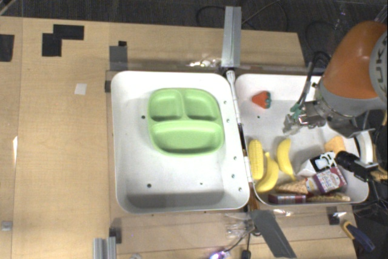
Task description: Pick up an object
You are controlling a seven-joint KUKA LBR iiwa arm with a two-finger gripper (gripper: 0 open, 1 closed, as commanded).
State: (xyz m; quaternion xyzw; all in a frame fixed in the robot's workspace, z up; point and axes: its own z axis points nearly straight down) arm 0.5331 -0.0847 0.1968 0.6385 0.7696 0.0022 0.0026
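Camera view, fixed above, looking down at a slant on two white bins side by side; left bin (124, 130) carrying a green divided plate (184, 120) near its middle; right bin (267, 82) carrying the small things. At about 11 o'clock of the right bin, a red strawberry (261, 99), lying alone and well apart from the rest; at 7 o'clock, a yellow corn cob (256, 159) just beside the dividing wall, touching or nearly touching a banana (268, 176) under it; a second banana (284, 156) standing more upright just to the right; along 6 o'clock, a flat dark packet (297, 196) and a colourful carton (327, 179); at 3 o'clock, a small orange piece (334, 144), partly hidden by the arm.

Gripper (292, 123) hanging over the bare middle of the right bin, arm (357, 70) coming in from 3 o'clock; fingers blurred and seen from above, so cannot tell whether apart or together; nothing seen between them.

Judged step: approach, before any grasp; nothing lifted yet. Nearest candidate seems the upright banana, at 6 o'clock of the gripper, just beside. Next move probably calls for a short shift toward 6 o'clock, then a descent across the narrow width of the banana; risk of pushing it against the corn cob.
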